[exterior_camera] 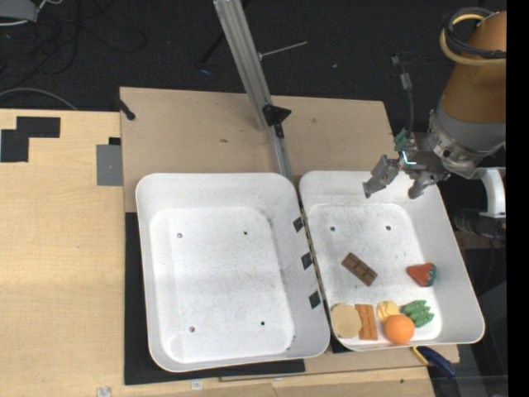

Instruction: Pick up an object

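Claw (399,178) hangs released, its 2 fingers spread with nothing between them, above the far rim of the right bin (450,222). Grey arm (467,122) with an orange band reaches in from the right, wrist bent down toward the bin. Possible picks lie at the bin's near end, well apart from the claw: brown block (359,268), red piece (421,275), orange ball (399,329), green piece (418,312), tan slice (345,320). Left bin (149,222) sits beside it on the desk (50,246).
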Controlling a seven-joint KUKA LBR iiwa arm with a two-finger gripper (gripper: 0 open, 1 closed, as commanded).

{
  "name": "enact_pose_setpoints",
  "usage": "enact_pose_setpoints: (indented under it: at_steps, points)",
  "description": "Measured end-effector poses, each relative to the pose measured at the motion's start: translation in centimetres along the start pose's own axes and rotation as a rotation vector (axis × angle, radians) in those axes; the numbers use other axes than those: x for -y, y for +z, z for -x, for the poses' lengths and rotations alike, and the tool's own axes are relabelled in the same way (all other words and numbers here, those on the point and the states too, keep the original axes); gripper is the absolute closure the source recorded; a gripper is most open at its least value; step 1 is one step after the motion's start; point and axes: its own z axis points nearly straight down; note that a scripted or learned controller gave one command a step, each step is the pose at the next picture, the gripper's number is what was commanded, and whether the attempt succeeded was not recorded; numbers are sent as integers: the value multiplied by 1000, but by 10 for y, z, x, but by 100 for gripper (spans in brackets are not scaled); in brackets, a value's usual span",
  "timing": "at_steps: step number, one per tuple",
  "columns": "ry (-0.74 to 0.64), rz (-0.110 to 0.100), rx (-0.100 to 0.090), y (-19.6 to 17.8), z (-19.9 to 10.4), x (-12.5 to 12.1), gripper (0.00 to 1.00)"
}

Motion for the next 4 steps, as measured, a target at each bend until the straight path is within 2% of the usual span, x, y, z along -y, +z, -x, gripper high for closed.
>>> enact_pose_setpoints:
  at_steps: [1,2,4]
  points:
    - [2,5,1,-2,1,-1,0]
    - [1,-2,0,62,0,-3,0]
    - [2,-1,0,163,-14,-13,0]
